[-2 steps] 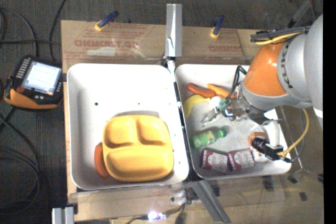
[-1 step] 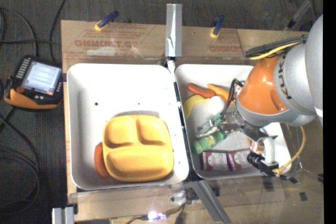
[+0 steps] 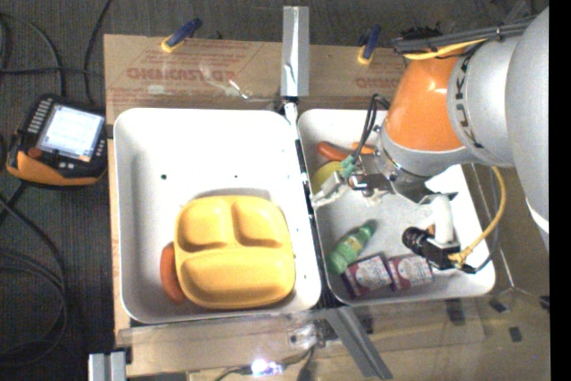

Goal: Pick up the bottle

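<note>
Across the left bin (image 3: 143,147), a yellow tray (image 3: 234,250) is lying flat. Rightward, a green bottle (image 3: 349,246) is lying in the right bin (image 3: 482,281), below the gripper (image 3: 343,181), whose grip I cannot tell.

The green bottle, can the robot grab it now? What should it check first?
1. Green bottle lies in the right bin: ok.
2. Bottle top side uncovered: ok.
3. Space around it: not ok, the dark red packet lies right beside it.
4. Gripper over the bottle: not ok, it sits farther back, near the yellow thing.
5. Fingers ready: cannot tell.
6. Left bin with the yellow tray out of the way: ok.
</note>
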